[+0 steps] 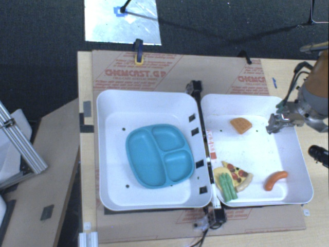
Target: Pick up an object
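Fig. My gripper (272,125) hangs over the right bin (257,104), approx. 3 o'clock edge; can't tell its state. Nearest target: toy bread piece (241,125), tan-orange, flat, at 12 o'clock in the bin, just beside me at 9 o'clock. Prob. light, stiff plastic, maybe slick; I'd pinch across its short width. Sausage (275,179) lies at 5 o'clock.

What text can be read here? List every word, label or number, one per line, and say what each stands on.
"CHEMCAST GP": red print on the protective sheet under the bins, behind the left bin.
The same red print repeats behind the right bin, partly cut off, not fully readable.
Red marks on the divider strip: too small to read.
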Available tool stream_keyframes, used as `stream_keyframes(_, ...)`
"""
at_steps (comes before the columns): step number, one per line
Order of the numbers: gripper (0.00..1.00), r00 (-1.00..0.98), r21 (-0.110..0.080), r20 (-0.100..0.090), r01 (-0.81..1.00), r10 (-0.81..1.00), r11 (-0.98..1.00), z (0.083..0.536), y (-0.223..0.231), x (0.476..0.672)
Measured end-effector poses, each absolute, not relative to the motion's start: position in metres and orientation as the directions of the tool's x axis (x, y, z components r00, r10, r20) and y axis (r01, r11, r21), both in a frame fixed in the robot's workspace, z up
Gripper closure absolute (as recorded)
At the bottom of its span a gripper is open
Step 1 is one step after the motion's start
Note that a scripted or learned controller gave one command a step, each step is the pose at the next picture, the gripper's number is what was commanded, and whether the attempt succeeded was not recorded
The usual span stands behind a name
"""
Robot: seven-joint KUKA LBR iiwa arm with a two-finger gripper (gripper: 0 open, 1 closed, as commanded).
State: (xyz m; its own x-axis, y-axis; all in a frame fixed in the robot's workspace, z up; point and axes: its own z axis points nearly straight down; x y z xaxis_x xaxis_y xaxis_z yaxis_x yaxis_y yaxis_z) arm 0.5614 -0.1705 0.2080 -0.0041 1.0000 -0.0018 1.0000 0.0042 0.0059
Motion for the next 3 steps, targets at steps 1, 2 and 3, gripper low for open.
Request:
stream_keyframes(1, 1.00, -0.005, 0.006, -0.002, 1.000, 1.000, 0.005, 0.251, -0.171, 0.563)
stream_keyframes(2, 1.00, -0.008, 0.002, 0.000, 1.000, 1.000, 0.008, 0.239, -0.122, 0.570)
stream_keyframes(3, 1.00, -0.009, 0.002, 0.001, 1.000, 1.000, 0.009, 0.236, -0.065, 0.582)
